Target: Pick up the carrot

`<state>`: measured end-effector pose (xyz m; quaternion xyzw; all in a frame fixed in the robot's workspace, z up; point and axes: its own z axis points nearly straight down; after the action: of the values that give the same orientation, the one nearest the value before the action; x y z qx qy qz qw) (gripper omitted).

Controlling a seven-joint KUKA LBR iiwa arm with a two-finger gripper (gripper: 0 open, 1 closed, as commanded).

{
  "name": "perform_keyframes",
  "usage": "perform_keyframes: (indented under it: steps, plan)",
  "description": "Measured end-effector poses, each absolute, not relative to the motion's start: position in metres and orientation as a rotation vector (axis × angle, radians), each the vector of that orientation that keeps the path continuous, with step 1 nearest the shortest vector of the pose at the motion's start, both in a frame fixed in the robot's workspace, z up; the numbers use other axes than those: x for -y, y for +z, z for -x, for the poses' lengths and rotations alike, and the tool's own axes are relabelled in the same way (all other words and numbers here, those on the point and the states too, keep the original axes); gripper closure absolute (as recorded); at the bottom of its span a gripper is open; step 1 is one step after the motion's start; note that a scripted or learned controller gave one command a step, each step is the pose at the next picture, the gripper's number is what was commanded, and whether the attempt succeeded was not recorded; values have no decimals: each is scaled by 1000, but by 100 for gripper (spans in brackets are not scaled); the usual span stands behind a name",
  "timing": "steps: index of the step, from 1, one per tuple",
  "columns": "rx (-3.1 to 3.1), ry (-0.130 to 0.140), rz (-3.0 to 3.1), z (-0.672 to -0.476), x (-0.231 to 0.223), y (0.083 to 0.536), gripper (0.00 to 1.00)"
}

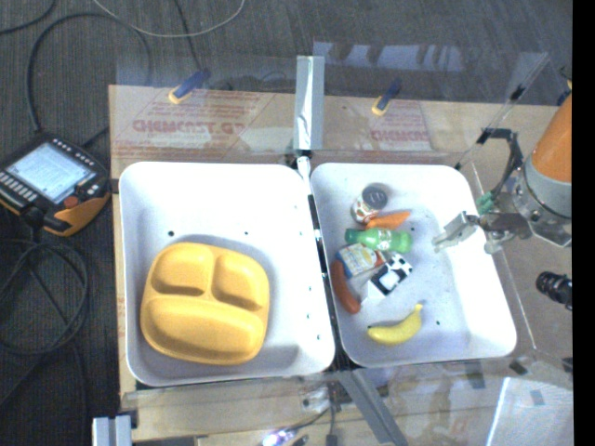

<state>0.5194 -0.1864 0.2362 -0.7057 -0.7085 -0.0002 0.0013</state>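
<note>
The carrot is a small orange stick lying in the right bin, near the bin's back. It touches a green bottle just in front of it and a pale lump at its left end. My gripper hangs over the right bin's right half, to the right of the carrot and apart from it. Nothing shows in its grasp. The grey arm with its orange band comes in from the right edge.
A grey round cap, a small carton, a black-and-white block, a red sausage and a banana also lie in the right bin. The left bin holds a yellow divided tray.
</note>
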Motion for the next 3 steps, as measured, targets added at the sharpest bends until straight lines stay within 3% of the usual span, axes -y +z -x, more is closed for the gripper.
perform_keyframes:
  steps: [1,2,3]
  plan:
    - [2286,1,2158,-586,149,148,0]
    - [2389,-5,2062,-635,121,90,0]
    - [2362,-7,2089,-578,152,90,0]
